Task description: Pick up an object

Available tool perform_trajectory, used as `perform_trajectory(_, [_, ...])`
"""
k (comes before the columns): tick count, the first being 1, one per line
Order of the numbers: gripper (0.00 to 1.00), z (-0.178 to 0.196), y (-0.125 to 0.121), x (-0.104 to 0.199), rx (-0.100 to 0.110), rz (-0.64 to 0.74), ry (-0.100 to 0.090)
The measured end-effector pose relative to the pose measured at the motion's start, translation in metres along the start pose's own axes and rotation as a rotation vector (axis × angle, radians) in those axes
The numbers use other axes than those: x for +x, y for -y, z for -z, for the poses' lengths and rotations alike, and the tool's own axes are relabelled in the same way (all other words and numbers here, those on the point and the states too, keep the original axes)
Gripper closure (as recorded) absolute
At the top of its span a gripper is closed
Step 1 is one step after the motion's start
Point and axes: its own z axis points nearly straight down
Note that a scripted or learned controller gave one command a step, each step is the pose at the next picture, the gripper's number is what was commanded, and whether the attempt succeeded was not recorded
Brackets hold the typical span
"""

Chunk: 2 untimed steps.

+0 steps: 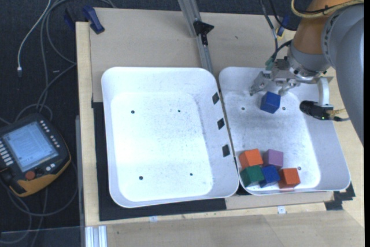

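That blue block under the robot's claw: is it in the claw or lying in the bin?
In the claw, it seems: the blue block sits between the gripper's fingers, over the right bin. Whether it touches the floor, cannot tell.

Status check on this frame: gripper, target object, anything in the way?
Gripper over the right bin, shut on blue cube. Cube looks lifted off the floor. Other cubes clustered at the bin's near edge, well apart.

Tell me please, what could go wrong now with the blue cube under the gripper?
1. The blue cube sits at the gripper fingertips and looks tilted, so the hold may be shallow; it could slip and drop back into the right bin.
2. If it falls, it may roll toward the cluster of cubes at the bin's near edge, which would make a new grasp harder.
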Motion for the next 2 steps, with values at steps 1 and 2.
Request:
perform_trajectory(1, [0.00,-0.001,0.033,0.025,0.012,-0.002,-0.004])
perform_trajectory(2, [1.00,0.010,0.031,0.024,0.008,-0.001,-0.002])
